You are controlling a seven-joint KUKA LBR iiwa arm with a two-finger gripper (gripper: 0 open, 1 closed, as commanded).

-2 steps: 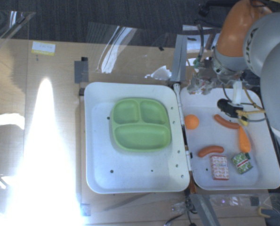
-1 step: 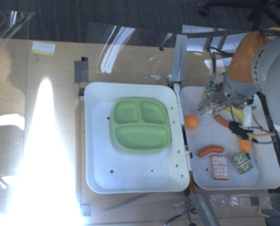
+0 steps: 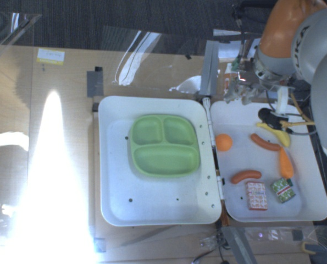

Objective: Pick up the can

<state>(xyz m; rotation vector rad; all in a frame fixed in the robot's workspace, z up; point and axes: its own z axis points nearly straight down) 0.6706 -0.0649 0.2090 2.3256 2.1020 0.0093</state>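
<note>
The can [image 3: 256, 196], red and white with a patterned label, lies on its side near the front of the right bin [image 3: 317, 202]. My gripper [image 3: 244, 92] hangs over the back left corner of that bin, far from the can and well above it in the view. The grey wrist with its orange band [image 3: 284, 15] reaches in from the upper right. Nothing can be made out in the gripper from this angle.
Around the can lie a green carton [image 3: 283, 190], two sausages [image 3: 245, 176] [image 3: 265, 143], a carrot [image 3: 286, 164], an orange ball [image 3: 223, 142] and a banana [image 3: 276, 132]. The left bin [image 3: 114, 202] holds a green divided plate [image 3: 164, 146].
</note>
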